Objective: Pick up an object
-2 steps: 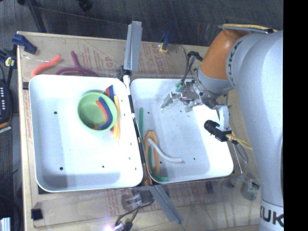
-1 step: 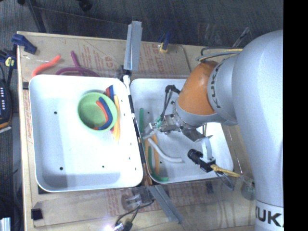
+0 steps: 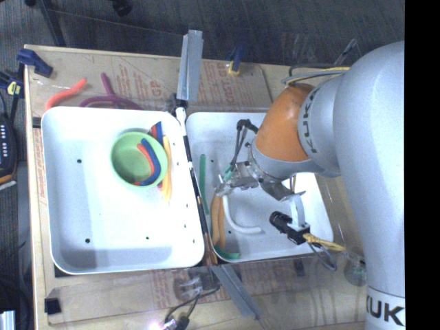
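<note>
Camera view has the end effector [image 3: 232, 179] low in the right bin [image 3: 316, 253], near that bin's left wall, with the orange-banded wrist above hiding most of it — whether it is spread or closed, or has anything in it, I cannot tell.

The nearest candidates lie just beside it: an orange strip [image 3: 216, 220] along the left wall, its long axis running up and down the frame, a white curved piece [image 3: 237, 223] bending from below the end effector toward the lower right, and a thin green stick [image 3: 203, 172] also running up and down the frame.

These pieces are slim, crowded and close to the wall, so a closing grip could likely slide off one, catch two at once, or jam against the bin side. The left bin [image 3: 69, 205] holds a green bowl [image 3: 135, 158] with coloured pieces, well apart from the arm.
</note>
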`<action>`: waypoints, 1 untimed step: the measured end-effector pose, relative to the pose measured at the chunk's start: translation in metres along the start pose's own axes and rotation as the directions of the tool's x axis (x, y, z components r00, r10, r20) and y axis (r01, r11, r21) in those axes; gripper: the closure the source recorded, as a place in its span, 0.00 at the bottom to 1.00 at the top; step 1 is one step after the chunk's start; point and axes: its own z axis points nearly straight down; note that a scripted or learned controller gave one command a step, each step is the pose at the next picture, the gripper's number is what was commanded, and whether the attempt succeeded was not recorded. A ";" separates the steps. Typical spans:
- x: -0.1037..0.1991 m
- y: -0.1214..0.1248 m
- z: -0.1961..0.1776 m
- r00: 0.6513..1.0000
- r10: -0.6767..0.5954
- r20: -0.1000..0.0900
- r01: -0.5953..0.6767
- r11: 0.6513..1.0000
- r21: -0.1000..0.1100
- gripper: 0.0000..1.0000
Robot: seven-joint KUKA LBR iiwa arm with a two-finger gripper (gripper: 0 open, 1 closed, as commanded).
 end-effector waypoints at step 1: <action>-0.005 0.068 -0.172 0.998 -0.068 0.000 0.068 0.998 0.000 1.00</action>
